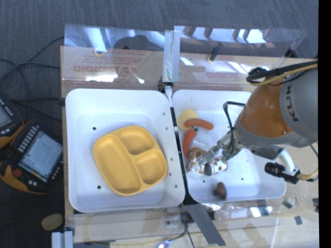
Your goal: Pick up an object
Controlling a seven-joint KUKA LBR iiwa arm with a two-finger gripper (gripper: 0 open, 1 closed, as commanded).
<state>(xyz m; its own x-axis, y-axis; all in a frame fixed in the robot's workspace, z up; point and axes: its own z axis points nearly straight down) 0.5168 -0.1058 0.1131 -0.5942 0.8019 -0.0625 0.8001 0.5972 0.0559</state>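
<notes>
My gripper (207,165) hangs low in the right bin (258,190), touching a brown-and-white toy (195,158). I cannot tell its state.

Yellow tray (129,160); white bins (83,112); orange sausage (199,123).

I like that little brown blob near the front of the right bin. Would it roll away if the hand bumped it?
Probably a little. The brown blob looks rounded, so a bump might roll it. It looks small, so likely light, lying apart from other items on the bin floor.

Two white bins (83,138); one yellow divided plate (129,159); two sausages (199,123); one brown lump (220,190); one yellow piece (186,115).
</notes>
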